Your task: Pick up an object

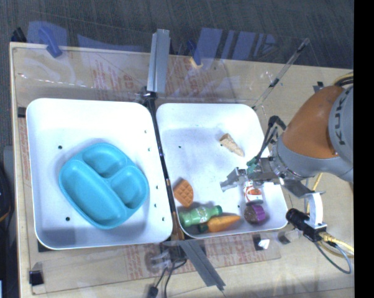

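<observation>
My gripper (248, 180) hangs over the right side of the right bin (193, 120), its fingers spread open with nothing between them. One grey finger (230, 180) points left. Just below the gripper stands a small red-and-white jar (254, 195), with a purple round object (256, 213) in front of it. Along the bin's front edge lie an orange carrot (225, 223) and a green bottle (198, 215). A waffle-like brown piece (183, 192) sits at the bin's left, and a tan bread piece (232, 144) lies farther back.
The left bin (44, 123) holds a blue divided plate (104, 183). A metal divider post (157, 61) stands behind the bins. The arm's orange-banded wrist (314, 129) looms over the right bin's right rim.
</observation>
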`<act>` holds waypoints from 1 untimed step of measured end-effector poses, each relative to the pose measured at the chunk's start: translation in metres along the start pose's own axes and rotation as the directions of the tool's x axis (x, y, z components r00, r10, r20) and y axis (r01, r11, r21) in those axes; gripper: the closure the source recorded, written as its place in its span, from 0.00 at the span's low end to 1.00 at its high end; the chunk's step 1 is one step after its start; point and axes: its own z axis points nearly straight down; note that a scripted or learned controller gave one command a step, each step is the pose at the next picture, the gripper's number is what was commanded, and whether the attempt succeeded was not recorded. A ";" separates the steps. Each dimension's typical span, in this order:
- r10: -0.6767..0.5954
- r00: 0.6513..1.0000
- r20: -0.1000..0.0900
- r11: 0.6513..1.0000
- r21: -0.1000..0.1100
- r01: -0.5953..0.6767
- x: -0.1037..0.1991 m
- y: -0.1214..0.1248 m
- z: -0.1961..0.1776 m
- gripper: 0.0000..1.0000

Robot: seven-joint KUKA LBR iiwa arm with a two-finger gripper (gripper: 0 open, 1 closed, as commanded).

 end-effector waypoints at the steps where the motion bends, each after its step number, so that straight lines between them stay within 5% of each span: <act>1: -0.003 1.000 -0.001 1.000 0.001 0.003 0.053 0.000 0.076 0.00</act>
